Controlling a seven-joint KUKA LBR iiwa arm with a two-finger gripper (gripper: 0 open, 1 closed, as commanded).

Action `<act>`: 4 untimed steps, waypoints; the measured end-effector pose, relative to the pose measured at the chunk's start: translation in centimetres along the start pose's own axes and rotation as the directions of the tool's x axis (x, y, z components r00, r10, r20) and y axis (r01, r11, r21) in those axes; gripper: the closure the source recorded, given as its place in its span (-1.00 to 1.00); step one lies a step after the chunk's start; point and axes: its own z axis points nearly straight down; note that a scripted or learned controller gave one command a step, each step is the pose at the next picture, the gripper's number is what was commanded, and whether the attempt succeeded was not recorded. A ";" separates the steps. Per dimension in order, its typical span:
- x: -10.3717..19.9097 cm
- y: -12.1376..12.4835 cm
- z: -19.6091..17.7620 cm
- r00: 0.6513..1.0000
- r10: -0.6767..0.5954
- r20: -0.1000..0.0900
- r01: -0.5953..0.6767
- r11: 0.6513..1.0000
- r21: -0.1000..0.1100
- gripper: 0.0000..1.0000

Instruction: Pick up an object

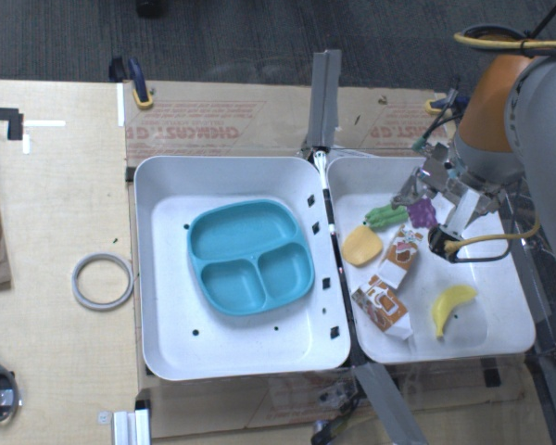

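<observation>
Here, left to right:
Bench: a grey tape ring lies well left of the bins.
Left bin: holds a blue divided tray.
Right bin: a yellow wedge, green item, two snack packets, purple item, banana.
Gripper: hangs over the bin's far side, just above the purple item; whether the fingers are apart or together I cannot tell.
</observation>
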 end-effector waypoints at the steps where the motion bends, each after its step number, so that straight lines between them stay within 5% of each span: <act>1: 2.6 3.8 3.2 0.990 -0.142 0.000 0.142 0.990 -0.001 -1.00; 2: 2.6 3.8 2.3 0.990 -0.144 0.002 0.144 0.990 0.000 1.00; 3: 2.6 3.8 2.4 0.990 -0.144 0.002 0.144 0.990 0.000 -1.00; 4: 2.5 3.8 1.5 0.989 -0.146 0.005 0.146 0.989 0.002 1.00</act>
